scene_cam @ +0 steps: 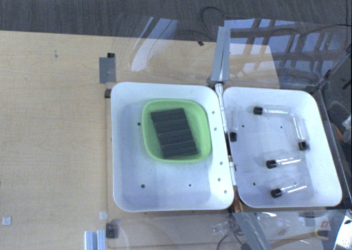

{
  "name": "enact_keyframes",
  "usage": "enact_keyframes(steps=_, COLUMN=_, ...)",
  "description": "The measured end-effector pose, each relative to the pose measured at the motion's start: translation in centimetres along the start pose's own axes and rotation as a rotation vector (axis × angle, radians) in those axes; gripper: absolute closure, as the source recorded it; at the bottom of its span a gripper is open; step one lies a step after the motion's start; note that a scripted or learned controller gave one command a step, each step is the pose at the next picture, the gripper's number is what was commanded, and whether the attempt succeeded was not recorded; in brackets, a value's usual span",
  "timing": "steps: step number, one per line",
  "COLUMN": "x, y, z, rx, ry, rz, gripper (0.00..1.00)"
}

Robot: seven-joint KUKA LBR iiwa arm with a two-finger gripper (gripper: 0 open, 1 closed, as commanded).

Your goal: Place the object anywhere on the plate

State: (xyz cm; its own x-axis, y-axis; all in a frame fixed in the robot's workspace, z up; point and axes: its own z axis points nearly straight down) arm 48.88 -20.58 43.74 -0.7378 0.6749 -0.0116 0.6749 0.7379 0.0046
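Note:
A green square plate (150,133) sits in the left white bin (126,188), toward its upper middle. A dark grey ribbed rectangular block (174,133) lies flat on the plate, slightly tilted. In the right white bin (324,188) lie several clear tubes with black caps: one near the top (269,111), one at the right side (300,133), one in the middle (283,162) and one near the front (287,190).
A small black piece (232,136) lies at the right bin's left wall. A grey metal post (221,59) stands behind the seam between the bins. Clear shielding rises at the back right. A wooden bench top (49,133) surrounds the bins.

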Motion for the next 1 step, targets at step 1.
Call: enact_keyframes(steps=1, x=0.01, y=0.02, z=3.35, rx=-0.001, ry=-0.002, rz=-0.374, gripper=0.0)
